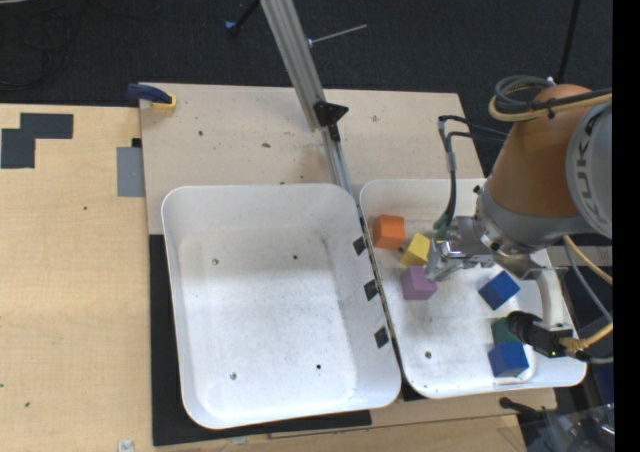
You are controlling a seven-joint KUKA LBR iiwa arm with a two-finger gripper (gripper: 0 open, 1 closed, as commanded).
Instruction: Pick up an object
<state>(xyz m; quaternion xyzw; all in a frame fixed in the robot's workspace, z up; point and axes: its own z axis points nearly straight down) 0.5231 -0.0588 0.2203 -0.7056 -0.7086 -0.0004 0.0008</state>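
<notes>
Hand (443,252) beside matte purple cube (418,284)

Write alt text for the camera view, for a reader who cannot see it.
A grey and orange robot arm's gripper hangs low in the right white bin, beside a yellow cube, purple cube and orange cube; two blue cubes lie nearer.

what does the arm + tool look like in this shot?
Arm: bulky rounded housing, orange band above a grey wrist section, part of a dark letter marking on the grey shell at right. Grey cables loop over its top; a thin dark cable runs down its left side. Tool: small, metallic grey.
</notes>
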